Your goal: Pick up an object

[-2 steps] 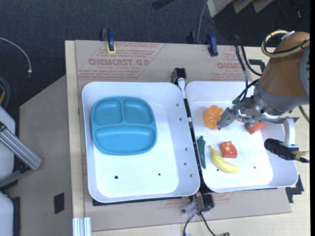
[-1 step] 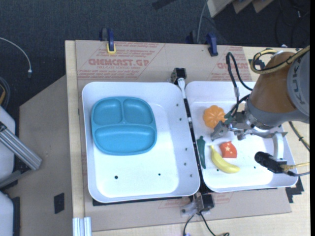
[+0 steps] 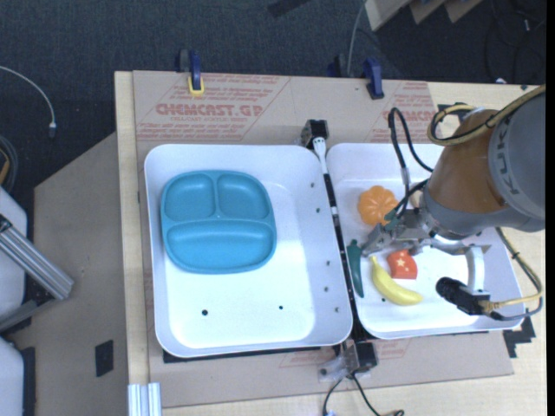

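Note:
In the right bin (image 3: 451, 319) lie an orange pumpkin-like fruit (image 3: 377, 204), a red tomato-like piece (image 3: 402, 265), a yellow banana (image 3: 395, 287) and a dark green pepper (image 3: 355, 267) by the bin's left wall. My gripper (image 3: 392, 234) hangs low over this bin, between the orange fruit and the red piece, reaching in from the right under the orange band (image 3: 464, 167). Nothing shows between its fingers.
The left bin (image 3: 243, 319) holds a blue divided plate (image 3: 218, 222) in its upper left part. A black cable (image 3: 401, 150) loops over the right bin's back. Blue clamps (image 3: 194, 69) sit at the bench's far edge.

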Robot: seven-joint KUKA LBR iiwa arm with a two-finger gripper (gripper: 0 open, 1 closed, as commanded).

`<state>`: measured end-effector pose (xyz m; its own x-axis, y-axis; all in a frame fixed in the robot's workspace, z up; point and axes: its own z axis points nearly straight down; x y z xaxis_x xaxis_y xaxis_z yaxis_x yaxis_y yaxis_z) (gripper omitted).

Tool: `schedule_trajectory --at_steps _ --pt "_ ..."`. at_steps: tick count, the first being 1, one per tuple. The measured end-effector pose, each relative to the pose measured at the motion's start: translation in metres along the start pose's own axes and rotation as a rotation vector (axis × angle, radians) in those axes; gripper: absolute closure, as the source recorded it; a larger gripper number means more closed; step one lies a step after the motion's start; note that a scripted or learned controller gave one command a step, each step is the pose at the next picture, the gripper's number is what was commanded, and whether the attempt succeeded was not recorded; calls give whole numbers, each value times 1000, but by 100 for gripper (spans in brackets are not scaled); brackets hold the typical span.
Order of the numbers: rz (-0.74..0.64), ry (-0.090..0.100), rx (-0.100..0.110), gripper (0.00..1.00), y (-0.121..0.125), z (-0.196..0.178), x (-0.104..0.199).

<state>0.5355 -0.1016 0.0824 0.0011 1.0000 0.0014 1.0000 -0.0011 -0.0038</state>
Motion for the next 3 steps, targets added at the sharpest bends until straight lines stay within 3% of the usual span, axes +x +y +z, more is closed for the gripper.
schedule_trajectory --at_steps 1,3 --pt "0 -3 -6 100 1 -13 -1" --pt "-2 -3 -10 100 4 -99 -2"
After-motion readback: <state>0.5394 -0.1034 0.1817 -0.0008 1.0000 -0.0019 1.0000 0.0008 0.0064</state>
